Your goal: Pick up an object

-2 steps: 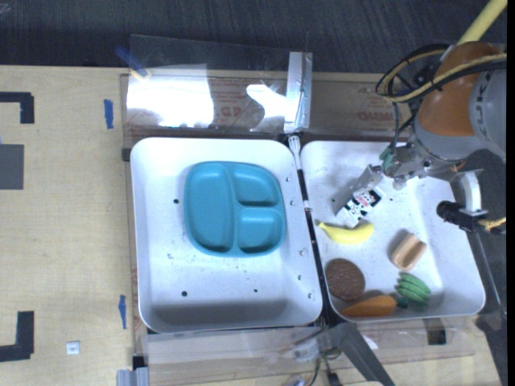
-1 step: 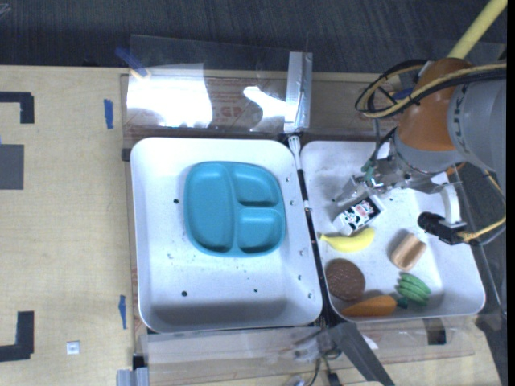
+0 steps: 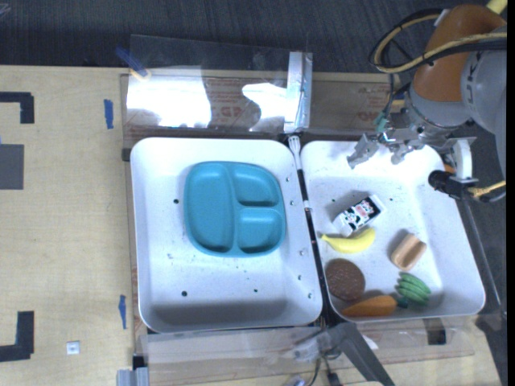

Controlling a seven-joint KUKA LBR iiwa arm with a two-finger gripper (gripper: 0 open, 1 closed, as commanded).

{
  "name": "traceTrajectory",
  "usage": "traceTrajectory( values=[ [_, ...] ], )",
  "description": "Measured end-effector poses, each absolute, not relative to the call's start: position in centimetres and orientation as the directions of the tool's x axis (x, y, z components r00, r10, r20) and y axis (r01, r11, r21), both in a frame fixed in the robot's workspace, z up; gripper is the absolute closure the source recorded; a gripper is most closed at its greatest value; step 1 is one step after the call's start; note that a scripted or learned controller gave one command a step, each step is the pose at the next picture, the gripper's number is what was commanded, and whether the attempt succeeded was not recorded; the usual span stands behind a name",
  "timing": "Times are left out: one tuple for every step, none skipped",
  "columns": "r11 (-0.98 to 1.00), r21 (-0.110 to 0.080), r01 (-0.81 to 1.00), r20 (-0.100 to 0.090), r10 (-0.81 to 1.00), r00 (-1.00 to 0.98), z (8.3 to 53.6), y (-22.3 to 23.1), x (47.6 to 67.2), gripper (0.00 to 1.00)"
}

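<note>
While the arm reached in from the right, the end effector (image 3: 376,149) hung over the far edge of the right bin (image 3: 459,240) with its fingers apart and nothing between them. The right bin contained a black-and-white carton (image 3: 357,214), a banana (image 3: 350,242) touching it, a hot dog bun (image 3: 407,250), a brown cookie (image 3: 345,279), a carrot (image 3: 371,305) and a green vegetable (image 3: 414,289). The left bin (image 3: 153,240) contained a blue divided tray (image 3: 233,207).

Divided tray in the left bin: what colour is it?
Teal blue. The divided tray shows plainly in the camera view.
</note>
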State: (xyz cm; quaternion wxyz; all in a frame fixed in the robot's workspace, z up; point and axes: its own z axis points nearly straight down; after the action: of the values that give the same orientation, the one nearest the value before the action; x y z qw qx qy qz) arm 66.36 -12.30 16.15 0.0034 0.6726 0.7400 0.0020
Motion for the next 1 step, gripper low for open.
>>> traceTrajectory(
  values=[
    [0.206,0.006,0.979,-0.005,0.979,-0.206,18.34,-16.82,66.77,0.00]
  ],
)
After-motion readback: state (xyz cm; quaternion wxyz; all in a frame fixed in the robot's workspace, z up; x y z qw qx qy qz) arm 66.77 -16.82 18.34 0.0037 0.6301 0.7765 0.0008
